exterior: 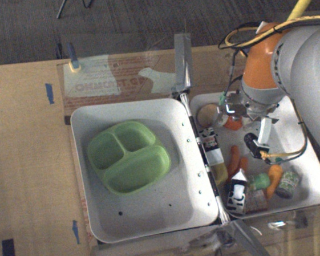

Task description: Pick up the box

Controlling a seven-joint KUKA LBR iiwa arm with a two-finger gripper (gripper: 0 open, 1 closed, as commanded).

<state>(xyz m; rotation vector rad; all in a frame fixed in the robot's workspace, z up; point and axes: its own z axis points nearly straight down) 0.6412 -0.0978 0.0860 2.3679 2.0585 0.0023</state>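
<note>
Camera view shows the arm (309, 73) over the right bin (319, 189); its pincer (232, 112) is near the far-left corner, its opening impossible to tell. The box (236, 193), black-and-white, stands at the near-left side among toy foods.

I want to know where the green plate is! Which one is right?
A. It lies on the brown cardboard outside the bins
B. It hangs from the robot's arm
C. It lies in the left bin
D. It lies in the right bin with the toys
C: the green plate, a tray with three sections, rests on the floor of the left bin, apart from the small things in the right bin.
</note>
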